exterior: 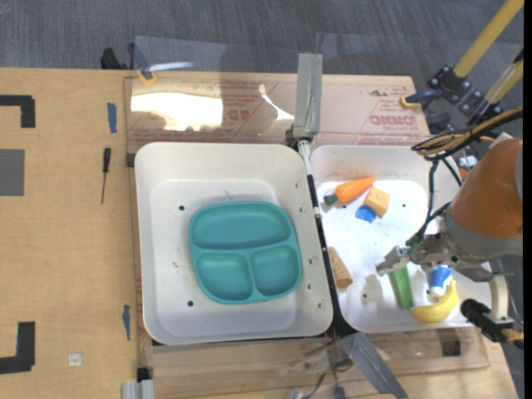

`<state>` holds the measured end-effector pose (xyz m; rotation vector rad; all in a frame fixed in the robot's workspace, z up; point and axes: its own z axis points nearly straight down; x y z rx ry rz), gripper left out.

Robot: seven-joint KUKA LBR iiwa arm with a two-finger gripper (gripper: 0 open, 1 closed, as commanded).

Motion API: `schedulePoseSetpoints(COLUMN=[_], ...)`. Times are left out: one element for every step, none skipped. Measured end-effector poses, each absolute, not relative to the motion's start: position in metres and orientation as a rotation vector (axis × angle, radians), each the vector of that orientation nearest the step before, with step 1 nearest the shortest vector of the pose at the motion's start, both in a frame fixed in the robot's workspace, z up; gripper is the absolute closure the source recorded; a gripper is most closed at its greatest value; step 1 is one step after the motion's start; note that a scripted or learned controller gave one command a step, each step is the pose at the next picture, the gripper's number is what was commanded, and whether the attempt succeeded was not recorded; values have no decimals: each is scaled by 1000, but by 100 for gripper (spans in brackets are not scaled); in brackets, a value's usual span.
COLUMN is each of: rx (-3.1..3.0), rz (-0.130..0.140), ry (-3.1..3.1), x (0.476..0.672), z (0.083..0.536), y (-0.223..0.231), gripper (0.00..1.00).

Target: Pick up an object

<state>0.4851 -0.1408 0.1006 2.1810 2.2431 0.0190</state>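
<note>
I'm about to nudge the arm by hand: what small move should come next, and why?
Probably lower the claw straight down onto the green block. The claw sits just above that block's upper end in the right bin, with nothing seen held. The banana lies close on the right, so keep the descent narrow.

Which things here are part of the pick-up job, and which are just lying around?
Job:
gripper
green cylinder
banana
carrot
tan block
blue piece
brown stick
right bin

Lying about:
teal divided tray
left bin
screwdriver
</note>
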Motion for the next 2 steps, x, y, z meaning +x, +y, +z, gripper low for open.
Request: schedulePoseSetpoints(rx=[2179,2213], rz=[22,10], ry=[2241,2223], x=[486,482], z=[111,244], y=[-141,-77], gripper=[100,100])
